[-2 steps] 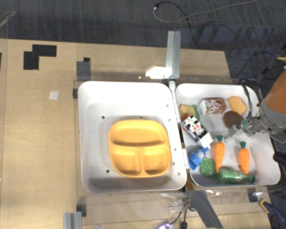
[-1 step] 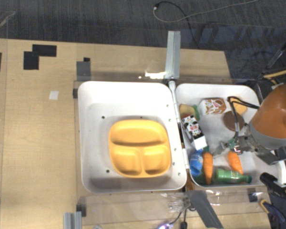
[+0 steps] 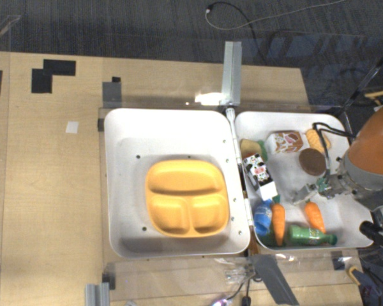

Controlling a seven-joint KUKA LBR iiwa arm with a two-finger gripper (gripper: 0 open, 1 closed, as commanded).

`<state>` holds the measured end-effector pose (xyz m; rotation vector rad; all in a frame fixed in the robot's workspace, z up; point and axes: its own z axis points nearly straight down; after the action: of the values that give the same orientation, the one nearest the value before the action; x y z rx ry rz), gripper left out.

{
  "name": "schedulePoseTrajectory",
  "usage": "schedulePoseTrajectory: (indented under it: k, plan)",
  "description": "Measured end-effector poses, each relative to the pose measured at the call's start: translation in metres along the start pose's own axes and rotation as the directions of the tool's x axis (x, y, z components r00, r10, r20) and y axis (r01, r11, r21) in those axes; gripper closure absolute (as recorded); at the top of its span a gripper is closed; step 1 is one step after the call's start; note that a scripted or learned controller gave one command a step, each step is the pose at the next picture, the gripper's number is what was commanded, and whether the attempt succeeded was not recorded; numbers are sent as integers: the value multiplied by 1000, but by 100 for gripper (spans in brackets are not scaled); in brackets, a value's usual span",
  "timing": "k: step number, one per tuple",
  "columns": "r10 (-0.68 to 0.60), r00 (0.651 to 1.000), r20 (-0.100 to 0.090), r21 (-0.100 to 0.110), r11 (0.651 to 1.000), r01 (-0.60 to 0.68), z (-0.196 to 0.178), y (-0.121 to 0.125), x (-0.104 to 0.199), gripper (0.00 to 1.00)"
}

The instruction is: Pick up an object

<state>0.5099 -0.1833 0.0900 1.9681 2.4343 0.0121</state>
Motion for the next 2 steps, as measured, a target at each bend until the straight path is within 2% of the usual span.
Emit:
schedulePoseTrajectory:
  k: [1, 2]
  plan:
    - [-3, 1000, 0, -5, 1000, 3, -12, 3, 1, 100]
    - [312, 950, 4, -3, 950, -312, 1, -13, -20, 100]
